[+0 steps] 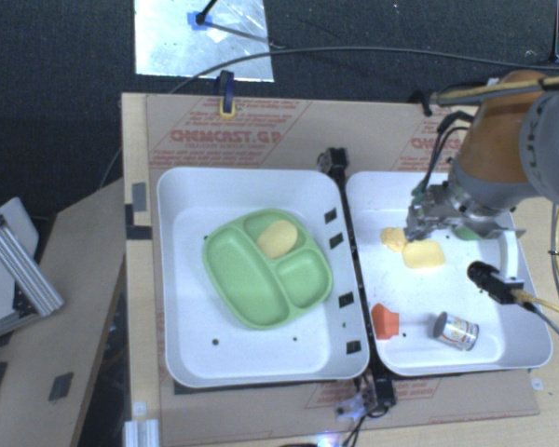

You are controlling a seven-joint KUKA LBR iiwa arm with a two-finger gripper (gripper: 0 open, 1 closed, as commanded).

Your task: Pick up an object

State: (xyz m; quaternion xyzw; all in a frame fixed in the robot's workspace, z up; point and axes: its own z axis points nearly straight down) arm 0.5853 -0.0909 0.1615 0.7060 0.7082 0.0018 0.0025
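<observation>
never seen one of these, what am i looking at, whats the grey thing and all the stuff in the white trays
This is one photo from a camera fixed above a bench, looking down at a slant. The grey and orange machine is a robot arm. Its gripper is low in the right bin, just above a yellow block and a smaller yellow piece. Also there: an orange-red object and a small can. The left bin holds a green divided plate with a yellow food piece. Whether anything is gripped is unclear.
</observation>
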